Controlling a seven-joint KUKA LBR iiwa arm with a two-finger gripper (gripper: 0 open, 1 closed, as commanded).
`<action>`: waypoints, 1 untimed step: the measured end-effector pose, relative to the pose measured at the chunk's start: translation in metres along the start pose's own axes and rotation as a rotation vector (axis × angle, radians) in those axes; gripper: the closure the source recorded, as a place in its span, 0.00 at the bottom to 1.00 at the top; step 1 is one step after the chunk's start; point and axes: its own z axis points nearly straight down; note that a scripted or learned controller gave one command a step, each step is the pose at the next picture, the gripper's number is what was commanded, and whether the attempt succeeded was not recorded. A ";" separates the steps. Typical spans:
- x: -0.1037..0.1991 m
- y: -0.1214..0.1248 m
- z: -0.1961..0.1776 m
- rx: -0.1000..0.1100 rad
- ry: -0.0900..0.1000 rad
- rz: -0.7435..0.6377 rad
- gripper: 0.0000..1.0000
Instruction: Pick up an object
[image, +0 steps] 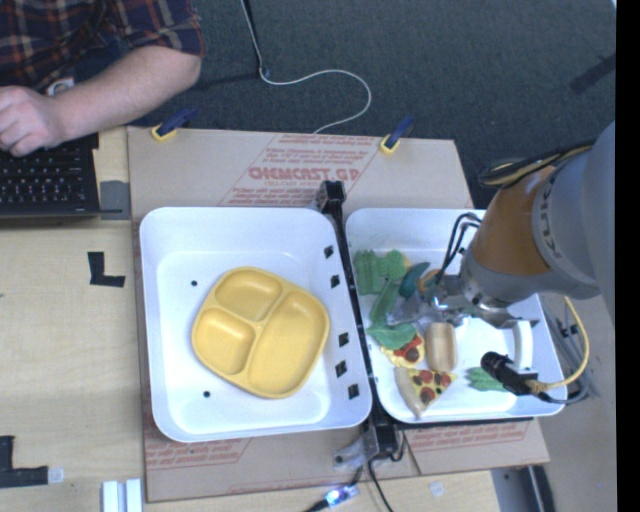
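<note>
The right bin (455, 225) holds several toy foods. A green leafy piece (380, 270) lies at its far left, and a tan hot dog bun (440, 346) sits near the middle. A pizza slice (422, 386) rests at the front edge, with a small red and yellow piece (408, 350) just beyond it. A small green piece (486, 378) lies at the front right. My gripper (425, 300) is down in this bin, over the pile between the green leafy piece and the bun. The wrist hides what is under it.
A yellow divided plate (262, 330) lies in the left bin (160, 300). A black ridge (345, 300) separates the bins. A person's arm (110, 80) and a keyboard (50, 180) are at the top left, off the cardboard (300, 170).
</note>
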 end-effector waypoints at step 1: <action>0.002 0.003 -0.012 -0.011 0.000 -0.002 1.00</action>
